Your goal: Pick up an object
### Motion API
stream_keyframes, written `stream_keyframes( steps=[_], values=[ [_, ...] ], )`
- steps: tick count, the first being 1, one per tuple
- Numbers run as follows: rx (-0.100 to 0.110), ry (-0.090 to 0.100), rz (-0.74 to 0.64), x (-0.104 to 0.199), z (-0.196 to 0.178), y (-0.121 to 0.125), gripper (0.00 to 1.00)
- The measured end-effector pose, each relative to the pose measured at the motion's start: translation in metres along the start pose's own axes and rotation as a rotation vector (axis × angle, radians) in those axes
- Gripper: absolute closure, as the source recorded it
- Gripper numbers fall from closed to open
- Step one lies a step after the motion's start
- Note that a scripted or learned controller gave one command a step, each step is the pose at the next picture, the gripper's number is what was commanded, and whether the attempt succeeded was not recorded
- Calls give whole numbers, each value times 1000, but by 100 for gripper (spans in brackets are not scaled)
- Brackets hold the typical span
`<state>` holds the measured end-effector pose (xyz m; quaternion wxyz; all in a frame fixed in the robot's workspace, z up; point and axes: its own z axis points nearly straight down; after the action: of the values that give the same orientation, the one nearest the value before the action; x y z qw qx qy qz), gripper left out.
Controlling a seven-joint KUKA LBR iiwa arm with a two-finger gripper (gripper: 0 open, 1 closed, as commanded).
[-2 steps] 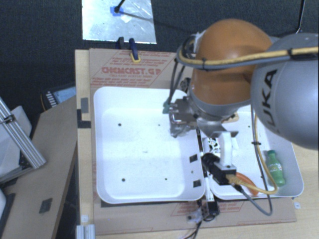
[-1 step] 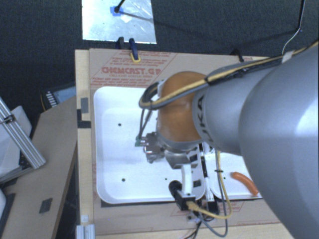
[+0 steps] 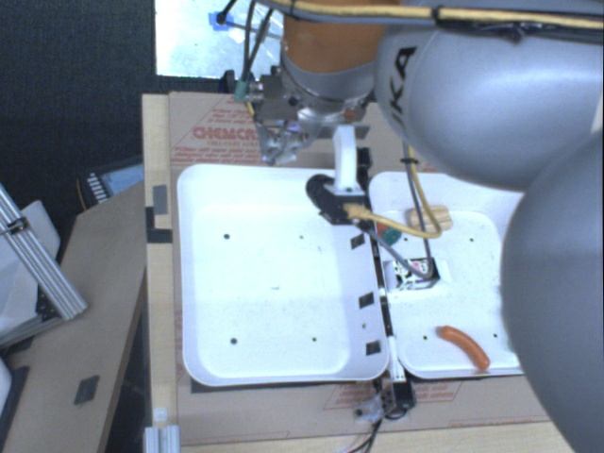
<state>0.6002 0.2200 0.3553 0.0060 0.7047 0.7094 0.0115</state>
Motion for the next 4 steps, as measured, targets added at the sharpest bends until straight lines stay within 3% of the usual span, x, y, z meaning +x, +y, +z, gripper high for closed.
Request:
stream_keyframes(
  steps=[1,2,3,4],
  values=[
    [16,-6,2,14,-16,71,100],
    [21,-4,-1,16,-56,-4,100],
    [19,-1,-1,5,-124,-102,100],
    [13,-5,7,9,-184,-18,100]
  ],
)
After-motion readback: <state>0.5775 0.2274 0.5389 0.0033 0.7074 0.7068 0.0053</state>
